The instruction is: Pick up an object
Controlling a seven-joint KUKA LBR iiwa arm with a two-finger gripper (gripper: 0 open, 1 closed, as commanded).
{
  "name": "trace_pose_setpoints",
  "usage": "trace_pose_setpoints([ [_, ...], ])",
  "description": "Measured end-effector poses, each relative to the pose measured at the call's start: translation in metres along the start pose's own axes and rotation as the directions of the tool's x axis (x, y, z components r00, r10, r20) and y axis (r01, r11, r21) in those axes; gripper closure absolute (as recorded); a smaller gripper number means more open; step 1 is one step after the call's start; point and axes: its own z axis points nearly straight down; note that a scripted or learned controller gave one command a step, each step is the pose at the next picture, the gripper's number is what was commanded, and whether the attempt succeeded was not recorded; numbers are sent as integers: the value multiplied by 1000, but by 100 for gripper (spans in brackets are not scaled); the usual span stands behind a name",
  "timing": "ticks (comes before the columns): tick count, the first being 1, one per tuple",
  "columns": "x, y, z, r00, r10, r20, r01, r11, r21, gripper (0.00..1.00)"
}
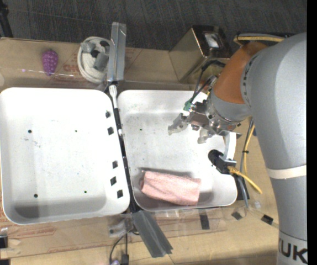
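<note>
A folded pink cloth (170,187) lies against the near wall of the right bin (147,106). My gripper (189,132) hangs over the middle of that bin, farther back than the cloth and a little to its right. Its two grey fingers (175,128) are spread apart, open, with bare white bin floor between them. The gripper and the cloth are well apart.
The left bin (53,153) lies beside the right one, with a metal divider (119,142) between them. Behind the bins sit a purple grape-like toy (49,61), a white roll (93,58) and a brown box (200,51). A yellow cable (246,178) runs by the right bin's edge.
</note>
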Motion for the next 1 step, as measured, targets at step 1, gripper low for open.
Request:
trace_pose_setpoints([
  [1, 2, -1, -9, 1000, -12, 0, 12, 1000, 6, 100],
])
